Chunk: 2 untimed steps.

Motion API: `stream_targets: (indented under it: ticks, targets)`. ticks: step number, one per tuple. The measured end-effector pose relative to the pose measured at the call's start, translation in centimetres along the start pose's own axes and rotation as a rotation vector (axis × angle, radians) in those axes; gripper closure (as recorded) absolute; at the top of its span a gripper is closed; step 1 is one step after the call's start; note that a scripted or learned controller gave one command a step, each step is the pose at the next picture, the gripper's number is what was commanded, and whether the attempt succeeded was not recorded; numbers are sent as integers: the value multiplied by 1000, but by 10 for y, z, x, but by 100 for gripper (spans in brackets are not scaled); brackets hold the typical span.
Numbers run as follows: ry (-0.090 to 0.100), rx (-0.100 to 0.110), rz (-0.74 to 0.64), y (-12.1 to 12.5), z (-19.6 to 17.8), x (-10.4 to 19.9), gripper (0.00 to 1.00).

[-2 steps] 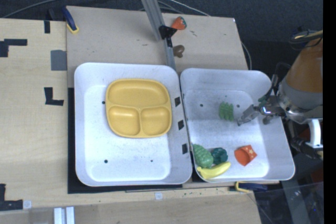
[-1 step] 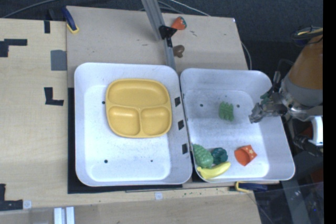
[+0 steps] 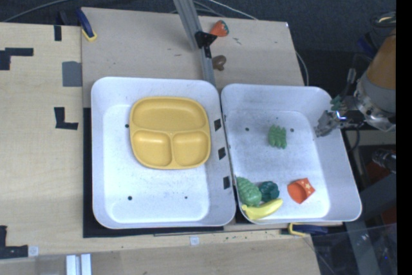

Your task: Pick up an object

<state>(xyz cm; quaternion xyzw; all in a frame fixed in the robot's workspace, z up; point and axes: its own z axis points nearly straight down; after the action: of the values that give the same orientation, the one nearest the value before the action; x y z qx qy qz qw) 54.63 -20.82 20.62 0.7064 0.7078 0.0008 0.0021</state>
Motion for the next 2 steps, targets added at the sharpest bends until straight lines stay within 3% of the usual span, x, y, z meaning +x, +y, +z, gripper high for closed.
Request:
stream_targets:
  ticks: [1,2]
  targets:
    - [2,5,0,0,0,1,100]
    - [4,4,-6,20,-7,61,100]
